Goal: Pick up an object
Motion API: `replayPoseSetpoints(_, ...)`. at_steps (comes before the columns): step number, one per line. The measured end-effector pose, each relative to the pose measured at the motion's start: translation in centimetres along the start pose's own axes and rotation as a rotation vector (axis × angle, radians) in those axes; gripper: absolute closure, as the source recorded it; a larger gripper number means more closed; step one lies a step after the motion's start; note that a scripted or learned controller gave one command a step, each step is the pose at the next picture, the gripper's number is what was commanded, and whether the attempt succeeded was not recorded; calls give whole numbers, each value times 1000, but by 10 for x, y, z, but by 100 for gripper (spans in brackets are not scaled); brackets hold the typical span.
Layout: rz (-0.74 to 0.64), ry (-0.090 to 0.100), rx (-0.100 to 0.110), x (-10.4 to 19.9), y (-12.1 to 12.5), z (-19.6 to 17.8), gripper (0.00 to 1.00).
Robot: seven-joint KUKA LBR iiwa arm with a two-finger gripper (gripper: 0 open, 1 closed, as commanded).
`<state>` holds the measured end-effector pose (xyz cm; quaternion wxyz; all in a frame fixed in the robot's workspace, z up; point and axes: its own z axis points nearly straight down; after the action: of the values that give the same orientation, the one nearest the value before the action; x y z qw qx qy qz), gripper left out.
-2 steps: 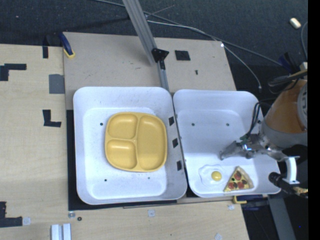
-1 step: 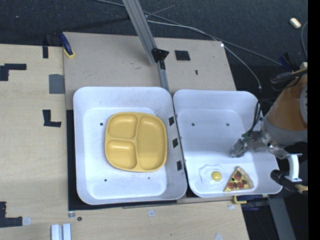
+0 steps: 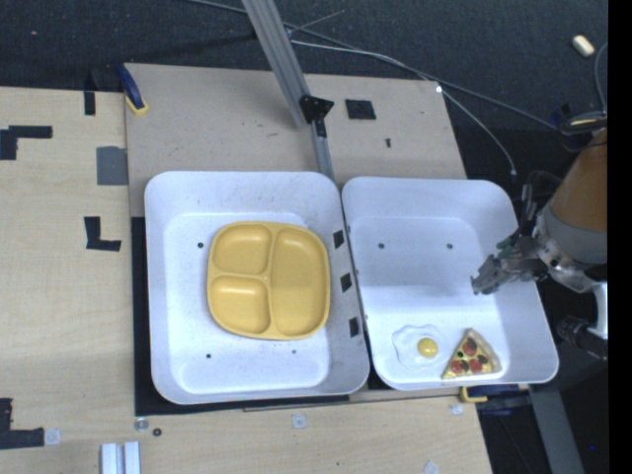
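Reaching in from the right, the gripper [image 3: 491, 279] is hanging over the right-hand white bin [image 3: 415, 215], close to that bin's right wall and about midway along it. Its dark fingertips are pointing down and to the left toward the bin floor, and nothing is showing between them; whether they are spread or closed is too small and dark to tell. Behind it the grey arm with its orange band [image 3: 583, 191] is leaning in over the bin's right rim.

Nearest the camera, in the front right corner of that same bin, a toy pizza slice [image 3: 471, 355] is lying flat, its crust toward the front and its tip pointing back toward the gripper. Just to its left, nearly touching, a toy fried egg [image 3: 418, 346] is lying with its yellow yolk facing up. Both toys are sitting in front of the gripper and clearly apart from it, the pizza slice almost straight ahead of the fingertips and the egg further off to the left.

Across the divide, the left-hand white bin [image 3: 178, 265] is holding a yellow divided plate [image 3: 268, 280], which is resting flat near the bin's middle with its three compartments facing up, well apart from the gripper.

Farther back, beyond both bins, a grey metal pole [image 3: 279, 42] is slanting across the tan bench [image 3: 217, 117], and thin cables [image 3: 464, 102] are trailing over the dark floor behind.
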<state>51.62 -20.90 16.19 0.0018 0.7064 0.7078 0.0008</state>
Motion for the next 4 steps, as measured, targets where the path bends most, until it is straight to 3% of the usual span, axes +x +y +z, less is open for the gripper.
replayPoseSetpoints(2,0,0,0,3,-3,-92,100)
replayPoseSetpoints(3,-4,2,5,64,-6,-88,100)
replayPoseSetpoints(4,-3,2,5,107,-1,-85,100)
